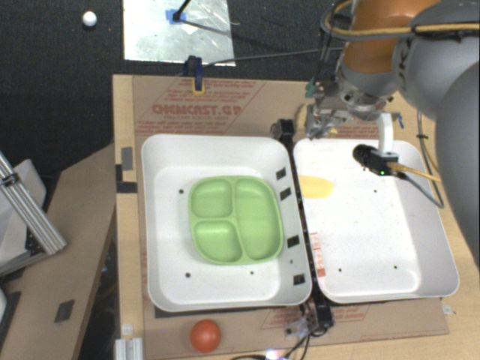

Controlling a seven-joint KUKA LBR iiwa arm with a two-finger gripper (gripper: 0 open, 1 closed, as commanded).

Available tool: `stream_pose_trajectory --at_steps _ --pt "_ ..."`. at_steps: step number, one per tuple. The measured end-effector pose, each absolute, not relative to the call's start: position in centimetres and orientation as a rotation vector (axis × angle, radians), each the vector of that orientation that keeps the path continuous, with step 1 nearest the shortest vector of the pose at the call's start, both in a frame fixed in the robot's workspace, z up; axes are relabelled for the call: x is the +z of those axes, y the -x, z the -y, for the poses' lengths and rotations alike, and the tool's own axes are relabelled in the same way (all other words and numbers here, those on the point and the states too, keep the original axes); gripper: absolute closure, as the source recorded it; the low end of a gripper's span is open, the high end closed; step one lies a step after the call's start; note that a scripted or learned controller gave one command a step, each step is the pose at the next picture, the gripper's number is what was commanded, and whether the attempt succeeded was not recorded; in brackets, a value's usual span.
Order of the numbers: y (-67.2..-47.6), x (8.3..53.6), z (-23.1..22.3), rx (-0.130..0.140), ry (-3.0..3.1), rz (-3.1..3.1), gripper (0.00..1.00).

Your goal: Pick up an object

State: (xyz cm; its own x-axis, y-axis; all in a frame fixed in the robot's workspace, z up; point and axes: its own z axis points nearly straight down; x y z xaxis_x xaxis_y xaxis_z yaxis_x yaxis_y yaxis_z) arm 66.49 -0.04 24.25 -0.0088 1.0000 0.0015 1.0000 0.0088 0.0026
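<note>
1. Progress looks close to nil, in my judgement: nothing hangs from the gripper (322,122), so the pick is yet to be made and lifting is all that remains.

2. Candidates lie in both bins. A green divided tray (235,220) rests flat in the middle of the left bin (169,276), its four compartments facing up. A small yellow object (315,187) lies flat in the right bin (397,268), near that bin's left wall and toward its far end.

3. An orange ball (205,335) sits outside the bins, on the cardboard (195,100) at the near edge of the bench.

4. The arm reaches in from the right, its orange band high above the wrist, and the wrist points down at the far left corner of the right bin.

5. Whether the tool is spread or clenched I cannot tell; its tip is small and cluttered with cables.

6. The yellow object is the nearest candidate, lying just toward the camera from the tool, apart from it.
</note>
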Motion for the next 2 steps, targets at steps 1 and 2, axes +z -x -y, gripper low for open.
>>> stream_pose_trajectory --at_steps 1,2 --pt "-66.1 22.5 -5.2 0.002 -2.212 -2.231 1.00" --pt "-65.1 22.0 -9.6 0.002 -2.212 -2.231 1.00"
